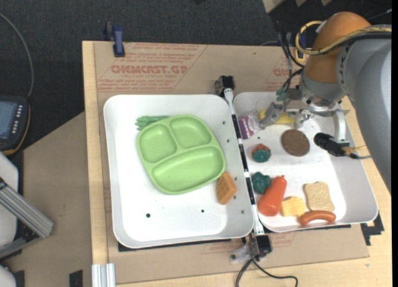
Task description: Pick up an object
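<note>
Cardboard-topped bench [155,62] carries two white bins, the left bin [124,211] keeping a green tray [180,153], the right bin [357,202] gathering toy food under the gripper [287,110], whose grasp I cannot tell.

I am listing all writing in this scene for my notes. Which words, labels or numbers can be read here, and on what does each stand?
"CHEMCAST GP": red print on the brown board under the bins, behind the left bin.
Smaller red lines around it: too blurred to read.
</note>
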Controlling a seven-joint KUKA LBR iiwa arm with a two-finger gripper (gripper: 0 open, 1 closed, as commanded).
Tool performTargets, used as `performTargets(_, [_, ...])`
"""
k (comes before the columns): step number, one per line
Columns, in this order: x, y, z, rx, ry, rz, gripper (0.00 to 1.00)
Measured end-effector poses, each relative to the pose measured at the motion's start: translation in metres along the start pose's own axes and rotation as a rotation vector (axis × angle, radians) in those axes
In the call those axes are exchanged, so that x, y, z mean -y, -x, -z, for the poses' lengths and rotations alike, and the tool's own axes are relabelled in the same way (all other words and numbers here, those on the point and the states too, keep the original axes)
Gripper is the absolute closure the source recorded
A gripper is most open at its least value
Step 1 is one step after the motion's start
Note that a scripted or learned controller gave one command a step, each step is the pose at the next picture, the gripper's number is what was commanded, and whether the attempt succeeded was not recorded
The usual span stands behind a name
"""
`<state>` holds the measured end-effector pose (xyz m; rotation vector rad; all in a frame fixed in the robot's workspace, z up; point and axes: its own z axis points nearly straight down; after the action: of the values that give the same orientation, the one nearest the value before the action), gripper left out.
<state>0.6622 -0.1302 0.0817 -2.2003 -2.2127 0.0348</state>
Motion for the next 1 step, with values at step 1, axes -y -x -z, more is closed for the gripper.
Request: performTargets(1, [0.0347,0.0441,0.0021,0.0,0.027,-0.01,0.0])
